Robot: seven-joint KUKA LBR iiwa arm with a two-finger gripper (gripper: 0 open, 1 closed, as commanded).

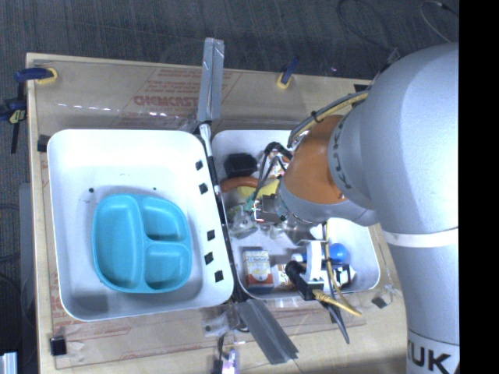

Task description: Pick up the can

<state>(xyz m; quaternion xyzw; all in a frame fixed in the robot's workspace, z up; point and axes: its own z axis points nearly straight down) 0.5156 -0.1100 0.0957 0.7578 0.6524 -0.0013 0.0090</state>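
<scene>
Arm [335, 170] over right bin [366, 275]; fingers' state cannot be told. Approach the can [256, 267] vertically, centred, avoiding clutter.

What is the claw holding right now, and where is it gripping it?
It cannot be told. The claw is down in the right bin among the clutter, under the arm's orange band, so any hold is hidden. The can lies apart, nearer the front.

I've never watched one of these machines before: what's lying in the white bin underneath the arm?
The right bin holds a can near its front, a black object, a blue ball and tools. The arm covers the bin's middle, so whatever lies there is hidden.
</scene>
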